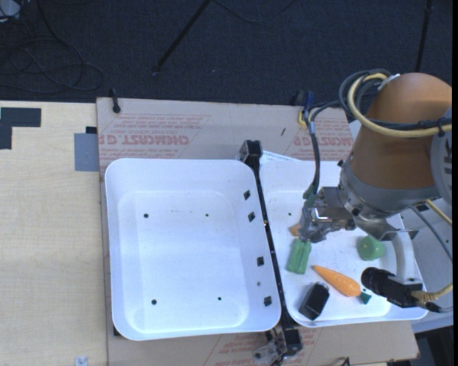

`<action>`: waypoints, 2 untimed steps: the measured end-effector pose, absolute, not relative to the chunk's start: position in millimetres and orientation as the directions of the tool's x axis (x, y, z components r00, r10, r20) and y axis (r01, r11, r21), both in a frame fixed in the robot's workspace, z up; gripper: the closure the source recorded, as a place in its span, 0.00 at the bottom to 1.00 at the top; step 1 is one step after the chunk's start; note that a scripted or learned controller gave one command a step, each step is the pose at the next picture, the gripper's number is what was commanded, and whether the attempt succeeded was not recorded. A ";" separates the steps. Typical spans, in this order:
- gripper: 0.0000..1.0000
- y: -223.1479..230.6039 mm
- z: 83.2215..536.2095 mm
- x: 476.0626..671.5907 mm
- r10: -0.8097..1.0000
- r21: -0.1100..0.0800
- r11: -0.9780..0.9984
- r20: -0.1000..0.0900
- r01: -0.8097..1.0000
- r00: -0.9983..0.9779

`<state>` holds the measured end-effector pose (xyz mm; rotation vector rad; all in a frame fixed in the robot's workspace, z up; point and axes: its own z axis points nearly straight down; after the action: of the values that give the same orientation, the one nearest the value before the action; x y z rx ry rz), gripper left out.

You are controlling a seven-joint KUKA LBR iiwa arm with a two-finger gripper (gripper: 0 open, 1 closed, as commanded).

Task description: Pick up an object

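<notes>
In the right bin [290, 204] | pincer [311, 235] low over green block [298, 257], spread or pressed together: cannot tell | carrot [337, 280], black block [314, 300], green ball [370, 247] nearby

Two white bins on the surface: the left bin [130, 204] and the right bin [286, 197]. In the right one, count them off: one green block [298, 256], one orange carrot [337, 280], one black block [314, 300], one round green piece [370, 247]. One small orange bit [295, 230] too, half hidden. One small teal bit [365, 298] by the carrot's tip.
</notes>
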<state>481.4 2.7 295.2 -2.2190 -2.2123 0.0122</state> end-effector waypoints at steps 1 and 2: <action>1.00 -63.8 388.1 484.1 1.000 0.007 -0.005 -0.003 1.000 0.005; 1.00 12.9 378.6 478.8 1.000 -0.004 0.007 0.002 1.000 -0.007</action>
<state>478.8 12.9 378.6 -2.2105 -2.2267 0.0029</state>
